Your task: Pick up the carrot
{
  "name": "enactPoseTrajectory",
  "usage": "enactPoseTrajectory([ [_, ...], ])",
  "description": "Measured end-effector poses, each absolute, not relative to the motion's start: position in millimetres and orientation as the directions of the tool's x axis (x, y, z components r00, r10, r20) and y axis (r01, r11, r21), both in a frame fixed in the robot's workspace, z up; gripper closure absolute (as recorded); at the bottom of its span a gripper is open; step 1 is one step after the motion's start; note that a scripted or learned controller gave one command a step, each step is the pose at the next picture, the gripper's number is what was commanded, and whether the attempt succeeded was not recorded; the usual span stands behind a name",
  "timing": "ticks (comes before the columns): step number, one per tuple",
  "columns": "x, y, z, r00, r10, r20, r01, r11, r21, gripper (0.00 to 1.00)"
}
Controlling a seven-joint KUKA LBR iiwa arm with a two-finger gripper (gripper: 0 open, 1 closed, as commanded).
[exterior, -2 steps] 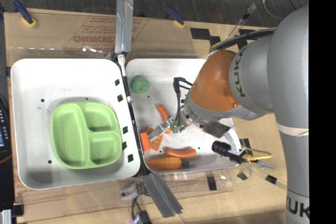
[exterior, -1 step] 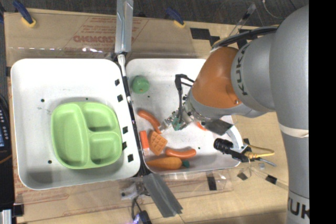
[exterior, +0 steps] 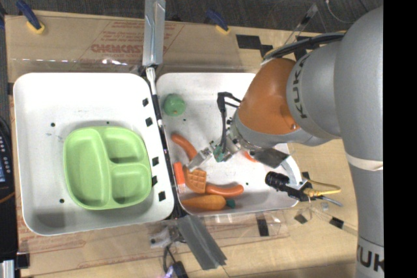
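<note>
Left bin (exterior: 39, 159) is holding a green divided plate (exterior: 107, 167). Right bin (exterior: 195, 84) is holding a green ball (exterior: 173, 104), sausages, a waffle piece and the carrot (exterior: 203, 203), lying at its near edge. Gripper (exterior: 218, 154) is hovering mid-bin; jaw state: cannot tell, wrist is blocking much.

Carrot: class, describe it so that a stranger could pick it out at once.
Take the right bin, not the one with the green tray. Along its near wall lies the carrot, lowest of the toy foods. It is plain orange with a green tip; the sausage above is redder.
</note>
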State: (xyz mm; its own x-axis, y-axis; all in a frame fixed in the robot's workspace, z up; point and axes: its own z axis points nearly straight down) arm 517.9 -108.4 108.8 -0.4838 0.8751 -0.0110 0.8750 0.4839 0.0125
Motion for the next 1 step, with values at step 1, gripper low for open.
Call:
enactPoseTrajectory([
  [1, 482.6, -103.9, 101.5, -0.518, 0.855, -0.014, 0.855, 0.519, 0.014, 0.0],
])
